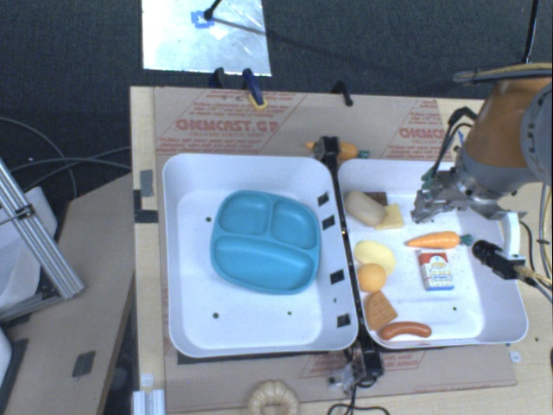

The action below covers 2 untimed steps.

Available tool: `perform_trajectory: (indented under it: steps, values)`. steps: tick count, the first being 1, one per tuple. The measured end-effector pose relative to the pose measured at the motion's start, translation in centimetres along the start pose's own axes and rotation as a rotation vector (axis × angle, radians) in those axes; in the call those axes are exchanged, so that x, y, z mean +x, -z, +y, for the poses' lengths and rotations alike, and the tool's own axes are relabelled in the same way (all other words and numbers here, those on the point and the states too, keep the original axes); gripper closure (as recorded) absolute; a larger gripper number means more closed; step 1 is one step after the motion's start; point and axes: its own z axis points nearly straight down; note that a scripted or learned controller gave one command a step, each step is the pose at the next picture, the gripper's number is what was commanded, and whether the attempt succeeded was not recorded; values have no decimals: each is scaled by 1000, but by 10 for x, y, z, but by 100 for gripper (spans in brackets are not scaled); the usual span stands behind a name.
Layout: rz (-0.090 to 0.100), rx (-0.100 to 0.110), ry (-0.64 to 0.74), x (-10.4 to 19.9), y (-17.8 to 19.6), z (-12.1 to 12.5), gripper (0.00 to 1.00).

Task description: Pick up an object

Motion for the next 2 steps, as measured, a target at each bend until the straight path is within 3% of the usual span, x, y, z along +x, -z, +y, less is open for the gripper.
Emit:
perform_trajectory:
  steps: [2]
  values:
    - [1, 2, 3, 3, 72, 2, 100]
